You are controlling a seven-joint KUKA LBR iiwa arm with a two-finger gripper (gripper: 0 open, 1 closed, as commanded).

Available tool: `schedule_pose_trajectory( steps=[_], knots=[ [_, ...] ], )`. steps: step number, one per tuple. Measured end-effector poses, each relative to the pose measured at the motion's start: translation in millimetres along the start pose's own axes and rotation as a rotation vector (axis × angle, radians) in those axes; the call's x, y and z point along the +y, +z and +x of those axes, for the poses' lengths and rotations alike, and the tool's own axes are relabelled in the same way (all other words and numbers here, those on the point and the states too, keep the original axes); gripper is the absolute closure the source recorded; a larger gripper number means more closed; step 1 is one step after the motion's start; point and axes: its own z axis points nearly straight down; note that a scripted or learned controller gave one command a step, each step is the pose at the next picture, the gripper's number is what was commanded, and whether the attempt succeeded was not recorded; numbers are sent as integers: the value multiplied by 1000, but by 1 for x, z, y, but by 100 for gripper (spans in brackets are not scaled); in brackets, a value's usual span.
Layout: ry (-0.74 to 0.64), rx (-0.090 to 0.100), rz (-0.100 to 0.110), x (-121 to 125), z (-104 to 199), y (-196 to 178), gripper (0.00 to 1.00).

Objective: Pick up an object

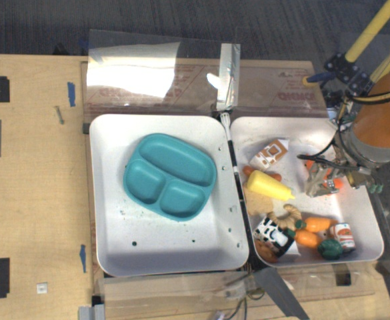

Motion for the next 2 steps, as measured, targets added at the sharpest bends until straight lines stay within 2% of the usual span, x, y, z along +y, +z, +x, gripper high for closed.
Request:
schedule_pose_trajectory(
  steps=[1,2],
  knots=[
    [102,7,-3,24,-39,-96,100],
    [104,16,-6,24,-36,-91,0]
  ],
)
